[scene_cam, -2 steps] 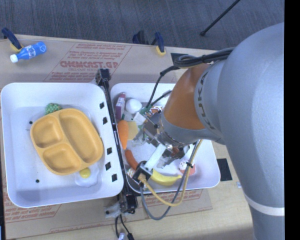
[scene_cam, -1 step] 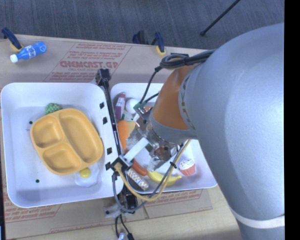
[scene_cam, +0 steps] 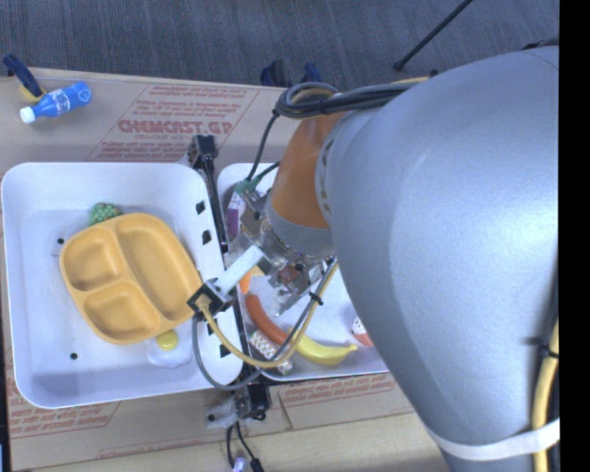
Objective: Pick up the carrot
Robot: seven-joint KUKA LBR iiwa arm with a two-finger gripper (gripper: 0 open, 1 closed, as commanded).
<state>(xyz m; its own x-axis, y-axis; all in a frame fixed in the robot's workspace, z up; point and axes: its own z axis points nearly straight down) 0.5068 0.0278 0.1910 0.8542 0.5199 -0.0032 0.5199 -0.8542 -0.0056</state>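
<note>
Carrot [scene_cam: 262, 319] in right bin [scene_cam: 238, 177], arm [scene_cam: 452, 214] overhead.

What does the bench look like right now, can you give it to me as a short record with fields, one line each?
left bin: holds a yellow divided plate, a green item at the plate's far edge, a fried egg toy at its near edge
right bin: mostly hidden by the arm
carrot: lying in the right bin, beside a banana
claw: low over the right bin, near the carrot; grip cannot be judged
outside bins: blue bottle on the cardboard, far left
</note>
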